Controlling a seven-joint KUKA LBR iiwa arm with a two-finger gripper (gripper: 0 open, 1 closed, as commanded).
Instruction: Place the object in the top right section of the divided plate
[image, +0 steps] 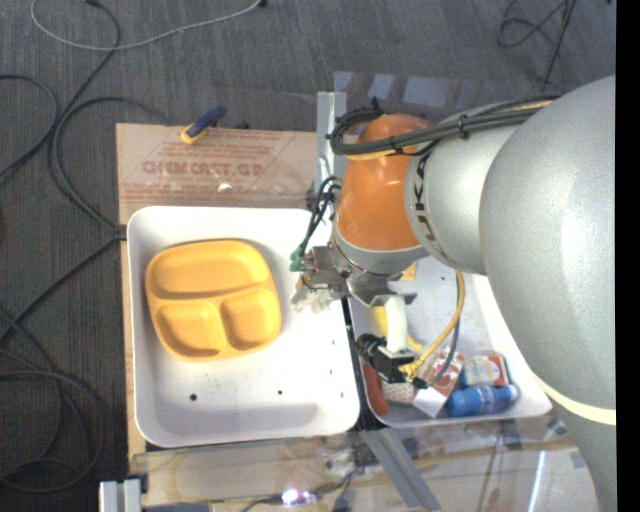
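Over the seam between the two bins hangs the hand (318, 285); whether it is apart, together or clamped on anything I cannot tell. Small packets and a blue bottle (480, 400) lie in the right bin (530, 405); which one is the object is unclear. They look light, crinkly and slippery, so take one across its middle. The yellow plate (212, 297) sits in the left bin (240, 410).

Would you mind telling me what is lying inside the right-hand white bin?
Near the right-hand white bin's front edge lie a blue bottle-like item and a red-and-white packet. The grey-and-orange arm covers the rest.
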